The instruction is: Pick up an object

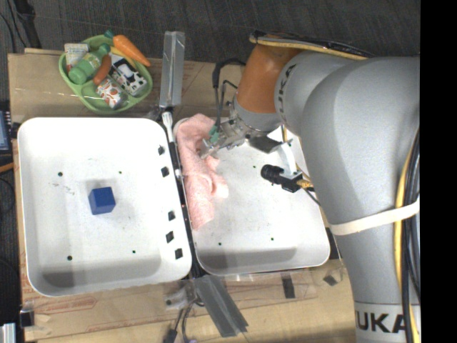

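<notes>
A pink cloth [196, 174] lies crumpled along the left wall of the right bin [271, 252]. My gripper [214, 143] is low over the cloth's upper part, touching or nearly touching its top fold. A blue cube [102, 200] sits alone in the left bin [43, 263], far from the gripper. The arm's grey body covers the right bin's right side.
A green bowl [75, 84] with toy food, including a carrot and a bottle, stands on the bench behind the left bin. A grey metal bar [171, 70] runs up from the divider between the bins.
</notes>
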`<state>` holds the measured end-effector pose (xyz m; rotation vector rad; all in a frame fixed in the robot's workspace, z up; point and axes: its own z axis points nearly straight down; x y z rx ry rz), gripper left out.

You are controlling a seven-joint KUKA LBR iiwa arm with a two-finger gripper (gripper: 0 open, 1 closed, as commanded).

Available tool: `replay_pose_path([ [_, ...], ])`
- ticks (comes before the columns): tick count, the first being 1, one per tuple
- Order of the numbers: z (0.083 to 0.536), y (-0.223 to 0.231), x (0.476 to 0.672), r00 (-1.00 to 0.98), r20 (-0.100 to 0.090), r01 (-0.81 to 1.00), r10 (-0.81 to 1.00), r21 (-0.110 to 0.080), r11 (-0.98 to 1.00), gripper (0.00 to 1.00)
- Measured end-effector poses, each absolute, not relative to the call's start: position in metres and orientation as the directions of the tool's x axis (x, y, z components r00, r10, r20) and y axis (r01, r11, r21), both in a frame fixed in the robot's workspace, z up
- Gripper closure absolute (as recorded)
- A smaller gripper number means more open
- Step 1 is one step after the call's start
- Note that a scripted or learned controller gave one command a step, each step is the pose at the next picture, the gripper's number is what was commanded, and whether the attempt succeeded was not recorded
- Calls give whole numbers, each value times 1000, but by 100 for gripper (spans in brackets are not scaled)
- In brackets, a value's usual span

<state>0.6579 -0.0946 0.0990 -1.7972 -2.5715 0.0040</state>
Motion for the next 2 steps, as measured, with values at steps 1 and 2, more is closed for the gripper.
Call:
replay_pose_path([
  [1, 99, -95, 658, -344, 2, 939, 939, -5, 344, 0],
  [2, 99, -95, 658, -344, 2, 939, 939, -5, 344, 0],
])
